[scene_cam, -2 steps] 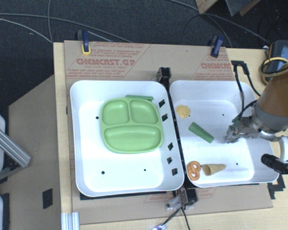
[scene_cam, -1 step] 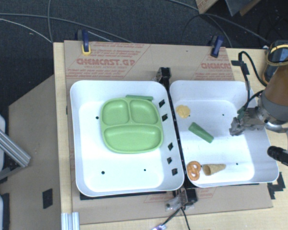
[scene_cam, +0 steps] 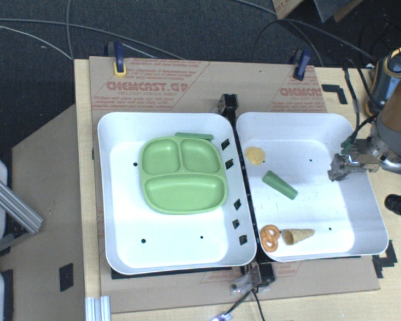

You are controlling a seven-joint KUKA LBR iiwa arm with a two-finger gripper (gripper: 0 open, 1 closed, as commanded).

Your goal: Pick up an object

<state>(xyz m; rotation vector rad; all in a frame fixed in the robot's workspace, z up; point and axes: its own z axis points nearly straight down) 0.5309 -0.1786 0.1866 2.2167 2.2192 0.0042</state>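
Four small objects lay in the right bin, gripper at its edge

Landmark: the green block (scene_cam: pixel 280 184), a short bar near the middle of the right bin (scene_cam: pixel 361 212), its long axis slanting from upper left to lower right. Up and left of it sat a tan disc (scene_cam: pixel 255 155). Below it lay an orange pretzel (scene_cam: pixel 270 237) touching a cone (scene_cam: pixel 299 235), tip pointing right. Right of the block hovered the gripper (scene_cam: pixel 339 168); whether it was wide or narrow I cannot tell. Left of the block, in the left bin (scene_cam: pixel 120 199), sat a green divided plate (scene_cam: pixel 183 175).

Grey arm (scene_cam: pixel 394 122), orange band above wrist, black cable alongside, metallic tool (scene_cam: pixel 339 168).
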